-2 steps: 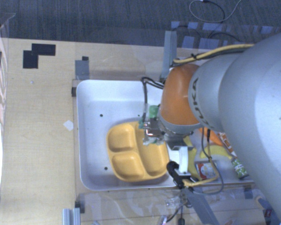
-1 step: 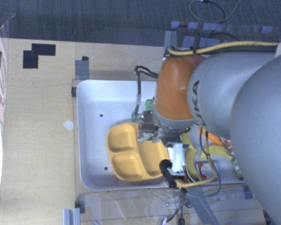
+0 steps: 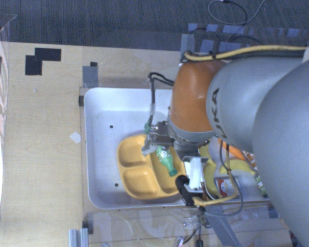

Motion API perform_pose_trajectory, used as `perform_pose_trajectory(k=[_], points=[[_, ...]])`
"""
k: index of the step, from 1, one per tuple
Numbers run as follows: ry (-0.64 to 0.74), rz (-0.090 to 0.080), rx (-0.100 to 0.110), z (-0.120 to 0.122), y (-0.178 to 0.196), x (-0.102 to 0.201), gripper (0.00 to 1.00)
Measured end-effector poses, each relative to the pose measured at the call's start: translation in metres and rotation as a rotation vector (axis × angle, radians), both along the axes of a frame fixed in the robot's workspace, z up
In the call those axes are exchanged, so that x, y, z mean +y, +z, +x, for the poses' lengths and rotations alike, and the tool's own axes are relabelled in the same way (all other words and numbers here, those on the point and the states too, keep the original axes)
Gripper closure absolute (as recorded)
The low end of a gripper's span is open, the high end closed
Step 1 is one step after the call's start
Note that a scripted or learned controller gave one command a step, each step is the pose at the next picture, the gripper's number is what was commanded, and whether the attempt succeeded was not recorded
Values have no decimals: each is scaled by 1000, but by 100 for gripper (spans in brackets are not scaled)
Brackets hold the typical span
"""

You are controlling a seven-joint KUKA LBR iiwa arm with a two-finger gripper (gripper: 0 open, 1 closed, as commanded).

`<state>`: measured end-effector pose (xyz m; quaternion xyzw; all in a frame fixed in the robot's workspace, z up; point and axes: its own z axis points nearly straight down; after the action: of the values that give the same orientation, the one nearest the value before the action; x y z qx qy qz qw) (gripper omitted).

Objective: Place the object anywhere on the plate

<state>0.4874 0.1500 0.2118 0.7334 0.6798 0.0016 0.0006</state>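
Reaching in from the right of the camera view, the grey arm (image 3: 268,122) fills much of that side, its orange band (image 3: 190,99) sitting above the wrist and over the right part of the left white bin (image 3: 100,138). The wrist points down and toward the left, so the hand (image 3: 153,140) hangs over the yellow plate (image 3: 139,171). A black cable loops from the band down to the hand, and a yellow hose runs along the arm's upper side.

The hand is a small metal assembly just above the plate's upper right compartment. Whether it is released or clenched cannot be told, because the wrist and the metal parts cover that spot.

A green object (image 3: 167,161), looking like a small bottle, lies tilted just below the hand, its upper end at the metal parts and its lower end pointing toward the bin's near right corner. It sits over the right side of the plate, near the divider ridge; whether it rests on the plate or is carried cannot be told.

The plate is divided into compartments and lies in the near right part of the left bin. To the right, under the arm, the second bin (image 3: 232,189) holds several yellow and orange items (image 3: 237,161). Both bins sit on the pale wooden tabletop (image 3: 41,153).
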Motion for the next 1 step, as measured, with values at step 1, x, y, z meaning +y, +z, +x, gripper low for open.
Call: perform_pose_trajectory(k=[1], points=[[-27,-1,2,38,-40,-10,0]])
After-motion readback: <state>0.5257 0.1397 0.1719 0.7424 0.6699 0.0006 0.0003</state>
